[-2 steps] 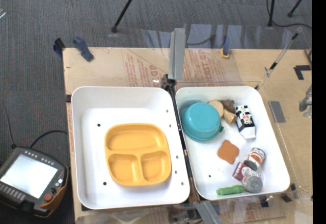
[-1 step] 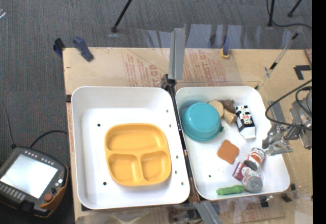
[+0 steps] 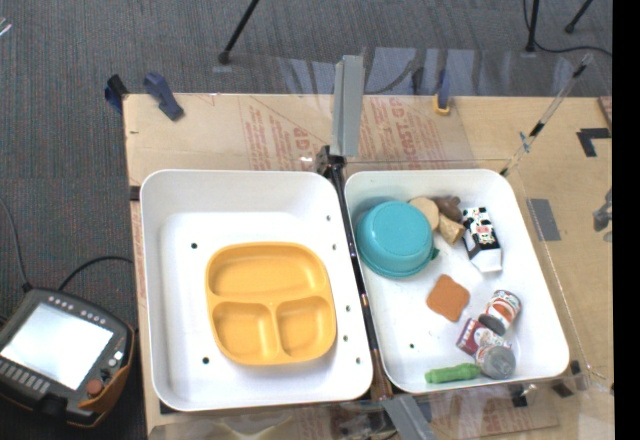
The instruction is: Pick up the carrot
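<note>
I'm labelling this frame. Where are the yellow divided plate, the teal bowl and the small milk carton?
yellow divided plate [image 3: 270, 316], camera view, centre ridge.
teal bowl [image 3: 397, 237], camera view, middle.
milk carton [image 3: 481, 238], camera view, top face.

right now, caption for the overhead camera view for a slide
Yellow divided plate in the left bin; teal bowl, milk carton, cans and toy foods in the right bin.

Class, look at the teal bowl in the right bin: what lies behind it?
Behind the teal bowl, toward its right, a beige lump and a brown item poke out. The bowl covers their lower parts, so what they are stays unclear.
</note>
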### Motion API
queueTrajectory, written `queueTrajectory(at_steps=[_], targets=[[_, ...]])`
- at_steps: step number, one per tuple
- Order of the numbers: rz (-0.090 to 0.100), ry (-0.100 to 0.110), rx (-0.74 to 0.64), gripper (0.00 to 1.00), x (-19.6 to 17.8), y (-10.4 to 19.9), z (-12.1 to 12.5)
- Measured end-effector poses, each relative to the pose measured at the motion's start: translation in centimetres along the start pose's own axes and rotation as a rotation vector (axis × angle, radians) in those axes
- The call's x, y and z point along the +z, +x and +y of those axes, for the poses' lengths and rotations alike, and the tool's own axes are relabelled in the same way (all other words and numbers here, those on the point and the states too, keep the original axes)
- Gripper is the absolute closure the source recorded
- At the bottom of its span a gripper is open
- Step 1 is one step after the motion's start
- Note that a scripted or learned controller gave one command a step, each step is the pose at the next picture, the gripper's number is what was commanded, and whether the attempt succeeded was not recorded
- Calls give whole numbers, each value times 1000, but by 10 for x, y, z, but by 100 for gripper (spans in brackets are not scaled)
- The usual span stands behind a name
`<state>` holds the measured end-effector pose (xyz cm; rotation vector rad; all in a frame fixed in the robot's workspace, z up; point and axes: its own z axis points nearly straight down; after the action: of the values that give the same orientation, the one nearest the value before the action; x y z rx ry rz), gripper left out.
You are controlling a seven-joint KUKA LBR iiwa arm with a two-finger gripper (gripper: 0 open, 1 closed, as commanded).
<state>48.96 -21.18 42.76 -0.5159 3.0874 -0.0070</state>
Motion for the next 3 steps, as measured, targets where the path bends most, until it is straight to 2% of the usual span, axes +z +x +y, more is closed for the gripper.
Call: queueTrajectory(at_steps=[1,2,3], targets=[[18,-20,-98,100,129,3,0],[19,-19,2,100,234,-51,55],[1,2,-75,100,128,-14,-9]])
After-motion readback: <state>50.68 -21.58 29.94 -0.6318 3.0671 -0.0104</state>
